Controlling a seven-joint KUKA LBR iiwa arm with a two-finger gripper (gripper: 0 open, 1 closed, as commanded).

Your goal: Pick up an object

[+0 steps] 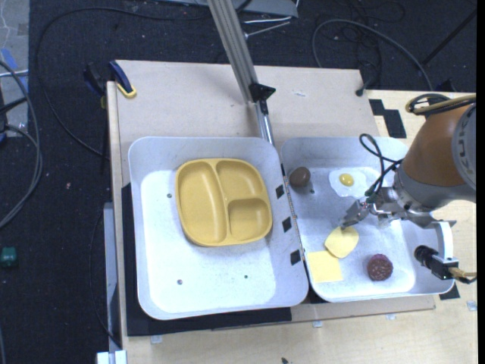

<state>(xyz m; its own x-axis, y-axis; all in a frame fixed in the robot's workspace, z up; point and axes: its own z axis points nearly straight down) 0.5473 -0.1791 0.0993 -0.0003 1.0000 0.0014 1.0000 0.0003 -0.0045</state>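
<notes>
The right bin holds a brown ball, a toy fried egg, a yellow potato-chip-shaped piece, a square yellow cheese slice and a dark red patty. My gripper reaches in from the right and hangs low over the bin, just above the upper edge of the yellow chip piece and below the fried egg. Nothing shows between its fingers.
The left bin carries a yellow divided plate with three compartments. A metal pole slants up from between the bins. Cables hang near the arm's wrist at the right bin's far right.
</notes>
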